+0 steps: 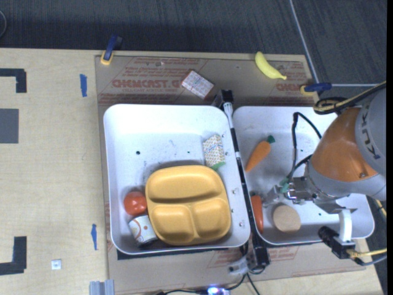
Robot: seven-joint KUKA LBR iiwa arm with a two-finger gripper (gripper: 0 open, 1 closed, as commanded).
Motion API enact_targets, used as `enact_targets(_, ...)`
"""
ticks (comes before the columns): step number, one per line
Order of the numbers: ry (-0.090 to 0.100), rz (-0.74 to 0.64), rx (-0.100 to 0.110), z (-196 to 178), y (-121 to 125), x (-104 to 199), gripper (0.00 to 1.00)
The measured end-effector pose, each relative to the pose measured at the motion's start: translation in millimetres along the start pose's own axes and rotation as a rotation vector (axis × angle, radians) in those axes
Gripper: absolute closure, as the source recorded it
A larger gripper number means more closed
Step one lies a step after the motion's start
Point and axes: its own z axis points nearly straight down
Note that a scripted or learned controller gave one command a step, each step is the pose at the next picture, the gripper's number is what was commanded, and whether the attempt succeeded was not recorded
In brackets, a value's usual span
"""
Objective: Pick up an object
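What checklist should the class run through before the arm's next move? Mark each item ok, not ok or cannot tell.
1. End effector is over the right bin: ok.
2. An object is seen held: cannot tell.
3. Round tan object lies beside the end effector: ok.
4. Carrot lies apart from the arm: ok.
5. Yellow tray sits in the left bin, away from the arm: ok.

Orange carrot (258,155), yellow tray (186,203).

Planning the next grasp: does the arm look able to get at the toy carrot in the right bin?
Probably yes. The carrot lies alone on the right bin's floor, nothing over it, and the gripper hangs close by.
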Motion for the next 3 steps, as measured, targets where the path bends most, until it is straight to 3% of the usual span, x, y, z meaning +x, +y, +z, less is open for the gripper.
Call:
enact_targets(1,0.004,-0.003,0.0,-9.2,1.0,2.3,1.0)
enact_targets(2,0.005,-0.003,0.0,-9.1,0.8,2.4,0.0)
enact_targets(3,0.0,0.0,0.0,0.1,-0.1,-0.7,0.0)
